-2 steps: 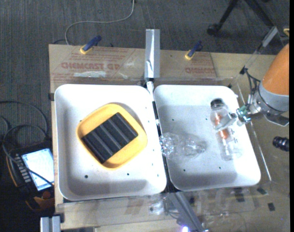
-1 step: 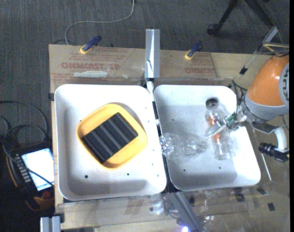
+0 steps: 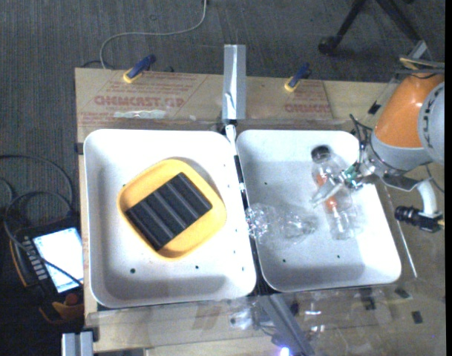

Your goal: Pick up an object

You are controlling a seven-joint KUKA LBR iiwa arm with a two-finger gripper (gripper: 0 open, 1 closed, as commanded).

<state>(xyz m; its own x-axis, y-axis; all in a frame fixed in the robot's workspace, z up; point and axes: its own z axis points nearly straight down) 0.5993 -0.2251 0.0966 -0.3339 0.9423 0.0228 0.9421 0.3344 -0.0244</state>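
We see the gripper low in the right bin; whether it grips anything, we cannot tell. One yellow-and-black object lies in the left bin.

The grey arm with its orange band enters from three o'clock. Its see-through two-finger hand points toward nine o'clock, hanging low.
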